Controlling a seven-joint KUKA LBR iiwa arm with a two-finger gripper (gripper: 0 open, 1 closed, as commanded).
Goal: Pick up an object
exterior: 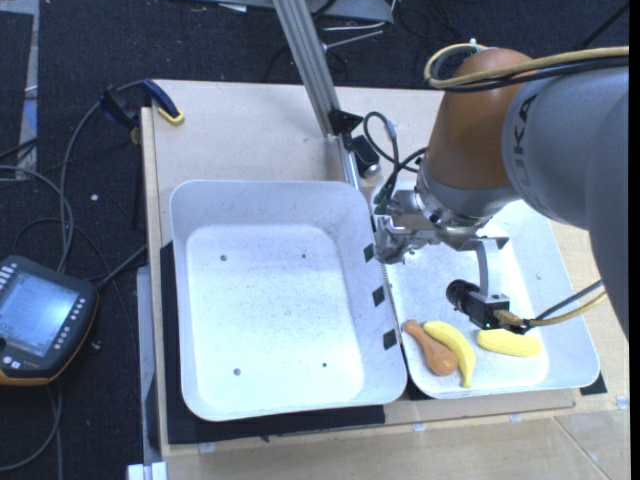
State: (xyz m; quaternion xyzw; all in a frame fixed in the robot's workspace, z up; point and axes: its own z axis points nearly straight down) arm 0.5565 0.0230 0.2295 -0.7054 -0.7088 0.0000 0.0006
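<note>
In the right bin [560, 368], near its front edge, lie three things. An orange drumstick-shaped piece [430, 349] is the leftmost, a curved yellow banana [456, 347] touches its right side, and a yellow lemon-like piece [511, 343] rests further right. My gripper [398, 241] hangs over the back left part of that bin, close to the wall shared with the left bin, well behind the three things. I see nothing held under it. The arm's wrist and orange band hide the back of the right bin.
The left bin [270, 278] sits beside the right one, their walls meeting at mid-bench. A slanted metal pole [315, 78] rises behind the bins. A blue and yellow clamp [160, 103] grips the bench's far left corner.
</note>
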